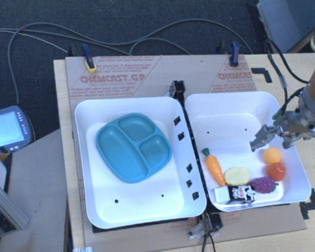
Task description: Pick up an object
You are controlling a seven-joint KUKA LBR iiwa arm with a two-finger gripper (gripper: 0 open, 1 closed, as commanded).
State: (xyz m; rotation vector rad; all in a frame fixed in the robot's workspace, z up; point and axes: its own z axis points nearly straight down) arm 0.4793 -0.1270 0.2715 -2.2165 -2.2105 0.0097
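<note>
Bench: two white bins | right bin point(225, 105), lower right: orange ball point(272, 155), likely light, rigid, slippery; grip across middle | gripper point(272, 137) just above, fingers spread, empty.

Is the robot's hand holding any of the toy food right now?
No. The hand is open with nothing between its fingers, and it hangs in the right bin near the orange ball.
</note>
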